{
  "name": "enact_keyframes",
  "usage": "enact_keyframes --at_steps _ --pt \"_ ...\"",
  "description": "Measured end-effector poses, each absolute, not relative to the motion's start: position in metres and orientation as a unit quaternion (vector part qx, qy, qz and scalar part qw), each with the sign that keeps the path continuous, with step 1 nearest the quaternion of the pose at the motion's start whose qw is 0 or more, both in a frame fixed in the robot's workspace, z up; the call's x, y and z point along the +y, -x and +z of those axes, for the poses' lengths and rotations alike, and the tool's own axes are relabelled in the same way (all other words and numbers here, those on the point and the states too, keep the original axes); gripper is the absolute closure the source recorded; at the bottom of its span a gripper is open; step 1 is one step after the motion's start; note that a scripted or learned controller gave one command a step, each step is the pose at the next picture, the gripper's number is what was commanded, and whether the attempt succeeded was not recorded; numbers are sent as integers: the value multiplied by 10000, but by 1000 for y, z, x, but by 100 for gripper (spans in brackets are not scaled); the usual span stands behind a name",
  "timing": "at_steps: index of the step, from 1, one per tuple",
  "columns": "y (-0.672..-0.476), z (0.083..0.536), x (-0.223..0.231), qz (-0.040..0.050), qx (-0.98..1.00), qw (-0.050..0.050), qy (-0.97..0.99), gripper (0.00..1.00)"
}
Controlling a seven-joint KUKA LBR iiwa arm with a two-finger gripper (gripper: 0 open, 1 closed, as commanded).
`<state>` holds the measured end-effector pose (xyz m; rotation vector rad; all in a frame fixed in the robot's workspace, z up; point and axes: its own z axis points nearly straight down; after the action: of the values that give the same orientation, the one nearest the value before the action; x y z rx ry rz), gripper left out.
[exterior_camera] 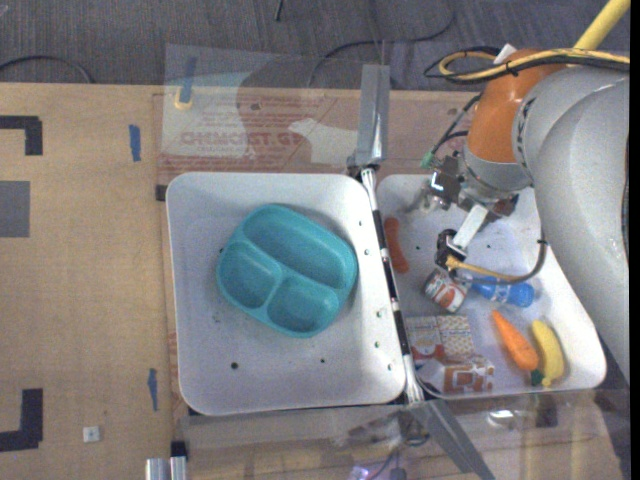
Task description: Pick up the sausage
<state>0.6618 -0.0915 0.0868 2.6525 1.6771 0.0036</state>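
Gripper [447, 259] hangs in the right white bin [590, 353]; finger state cannot be told. Small reddish-orange sausage [397, 244] lies apart, beside the bin's left wall. Judged light, smooth, slightly soft: grasp across the midsection.

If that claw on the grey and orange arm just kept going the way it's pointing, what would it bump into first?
Probably the small red-and-white can lying in the right white bin. The gripper slants down toward the view's lower left, and the can sits just past its tip. Height above it is hard to judge; the reddish sausage lies off to the side.
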Motion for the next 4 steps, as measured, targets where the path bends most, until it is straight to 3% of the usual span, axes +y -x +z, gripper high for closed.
enact_keyframes --at_steps 1,2,3,4 --pt "-663 99 -91 8 5362 38 -8441 100" --pt "-664 109 -91 11 5368 48 -8437 100" --pt "-667 281 -190 1 6039 14 -7970 100" --pt "-668 340 -213 5 6508 26 -7592 100"
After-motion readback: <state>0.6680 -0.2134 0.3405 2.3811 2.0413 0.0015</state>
